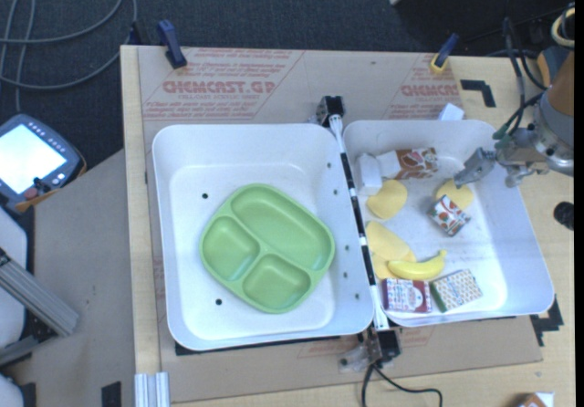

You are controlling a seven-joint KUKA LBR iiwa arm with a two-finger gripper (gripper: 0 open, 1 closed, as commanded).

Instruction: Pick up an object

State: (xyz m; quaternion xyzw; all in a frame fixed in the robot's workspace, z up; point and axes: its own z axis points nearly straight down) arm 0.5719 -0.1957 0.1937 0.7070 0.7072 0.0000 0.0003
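The right bin (520,241) holds several small items. Among them are a white packet with red print (415,161), a yellow lemon-like piece (388,200) and a small red-and-white can (449,214) leaning on another yellow piece (456,193). Toward the front lie a banana (417,266), a red carton (408,296) and a green-patterned carton (456,289). My gripper (497,171) hangs over the bin's far right part, just up and right of the can. Its fingers stand open with nothing between them.
The left bin (182,159) holds a green divided tray (266,247). A black clamp (330,109) sits at the far end of the seam between the bins. A pale yellow flat piece (383,239) lies against the right bin's left wall. Cables hang beside my arm at the right.
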